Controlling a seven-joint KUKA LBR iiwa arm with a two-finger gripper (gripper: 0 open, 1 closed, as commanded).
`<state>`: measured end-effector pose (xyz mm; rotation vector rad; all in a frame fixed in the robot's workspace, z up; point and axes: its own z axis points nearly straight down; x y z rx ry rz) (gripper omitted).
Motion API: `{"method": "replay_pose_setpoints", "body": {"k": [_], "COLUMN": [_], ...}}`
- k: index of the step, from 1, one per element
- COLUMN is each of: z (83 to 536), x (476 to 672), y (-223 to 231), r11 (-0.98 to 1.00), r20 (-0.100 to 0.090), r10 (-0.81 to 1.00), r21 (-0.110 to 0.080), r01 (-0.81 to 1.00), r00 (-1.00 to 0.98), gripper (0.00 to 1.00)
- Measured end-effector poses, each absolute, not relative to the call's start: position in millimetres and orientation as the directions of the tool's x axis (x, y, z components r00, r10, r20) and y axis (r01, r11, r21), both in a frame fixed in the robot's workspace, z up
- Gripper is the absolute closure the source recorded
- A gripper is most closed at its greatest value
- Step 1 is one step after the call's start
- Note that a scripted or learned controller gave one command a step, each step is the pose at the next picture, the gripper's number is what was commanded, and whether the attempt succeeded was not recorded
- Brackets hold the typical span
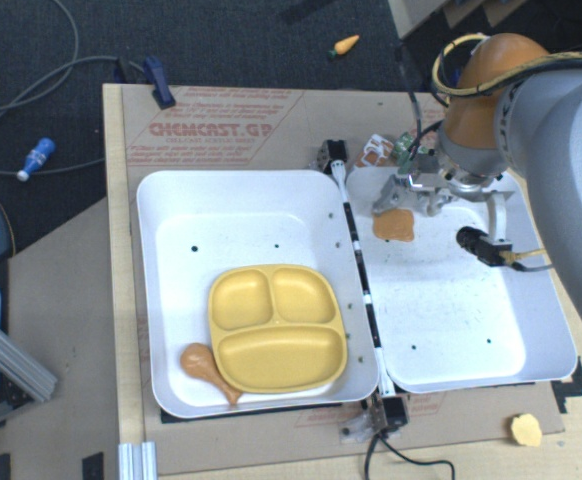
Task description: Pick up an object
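Seen from the camera above the bench, the grey arm (561,138) comes in from 3 o'clock, and its orange band sits above the wrist at about 1 o'clock in the scene. The gripper (411,203) hangs over the right bin (451,318), at the bin's 11 o'clock corner. It cannot be told whether the pincer is spread or pressed together, nor whether it pinches anything.

A flat orange-brown lump (395,227) lies right at the gripper's 7 o'clock side, on or just above the bin floor near the wall shared with the other bin. It is too close to tell whether the two touch.

The left bin (171,218) holds a yellow divided plate (276,328) in its 5 o'clock part, with two small compartments on the far side and one long one on the near side. An orange drumstick-shaped toy (209,368) lies at the plate's 8 o'clock edge, against its rim.

Both bins rest on a sheet of cardboard (211,118) with red print. On it, a small crumpled wrapper (376,150) lies just outside the right bin at 12 o'clock, and a yellow chunk (524,429) sits beyond that bin's 5 o'clock corner. On the dark floor, a blue bottle (38,155) lies at 9 o'clock, and a small orange bit (346,44) at 12 o'clock.
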<state>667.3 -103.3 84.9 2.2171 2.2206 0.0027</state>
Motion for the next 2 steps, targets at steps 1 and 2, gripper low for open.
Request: {"method": "replay_pose_setpoints", "body": {"k": [1, 2], "z": [84.9, 84.8], "x": [656.3, 657.9], "y": [-95.3, -95.7], "r11": [0.001, 0.001], "r20": [0.000, -0.001], "r10": [1.000, 1.000], "r21": [-0.003, 0.000], "r01": [1.000, 1.000], "r00": [-0.001, -0.001], "gripper": [0.00, 0.00]}}
